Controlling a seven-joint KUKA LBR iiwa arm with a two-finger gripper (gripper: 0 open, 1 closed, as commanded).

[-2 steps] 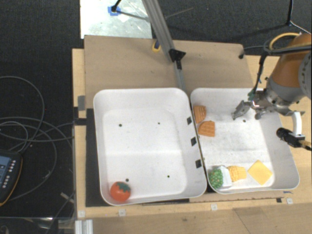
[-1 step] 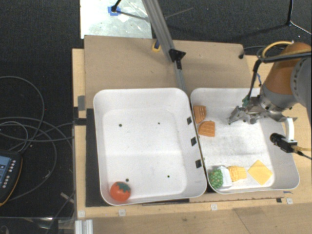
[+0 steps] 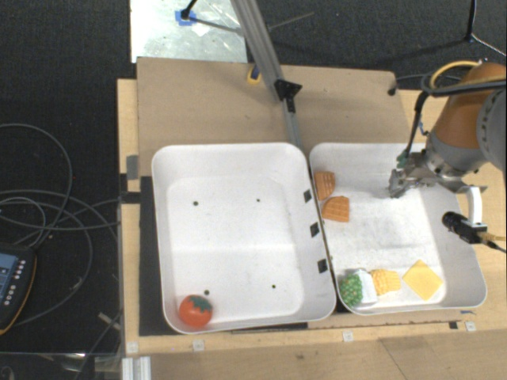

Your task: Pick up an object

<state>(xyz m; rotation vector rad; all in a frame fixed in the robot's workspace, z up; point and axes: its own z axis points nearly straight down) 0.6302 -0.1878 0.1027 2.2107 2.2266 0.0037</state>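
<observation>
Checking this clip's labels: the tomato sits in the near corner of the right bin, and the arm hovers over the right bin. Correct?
Not quite. The camera view shows the tomato in the near corner of the left bin, not the right bin. The arm is over the right bin, as you say.

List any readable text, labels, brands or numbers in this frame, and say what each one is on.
No text can be read in this frame.
The handheld device at the left edge has a screen and buttons, but any markings are too small and blurred to read.
The toy foods, such as the tomato and the cheese slice, show no visible lettering.
</observation>
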